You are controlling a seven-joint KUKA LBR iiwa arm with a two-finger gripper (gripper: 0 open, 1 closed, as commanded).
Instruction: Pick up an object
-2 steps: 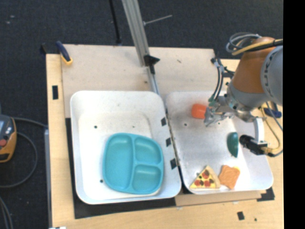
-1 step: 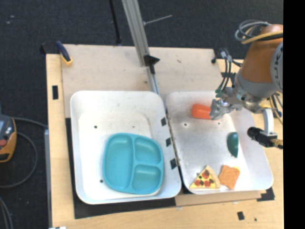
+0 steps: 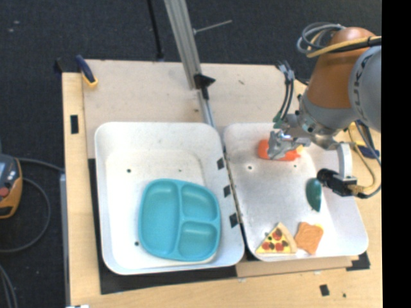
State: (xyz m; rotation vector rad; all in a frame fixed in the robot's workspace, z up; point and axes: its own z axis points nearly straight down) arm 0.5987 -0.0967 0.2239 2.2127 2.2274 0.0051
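The small orange rounded object point(image 3: 263, 149) lies at the right white bin's point(image 3: 270, 191) far end, under my gripper point(image 3: 280, 147). That bin also holds a teal piece point(image 3: 313, 194), a pizza slice toy point(image 3: 277, 240) and an orange square point(image 3: 309, 237); the left bin point(image 3: 115, 153) holds a teal divided plate point(image 3: 180, 219).

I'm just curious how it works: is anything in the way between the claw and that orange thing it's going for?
Nothing visible. The claw is right over the small orange object at the right white bin's far end, overlapping it from this view.
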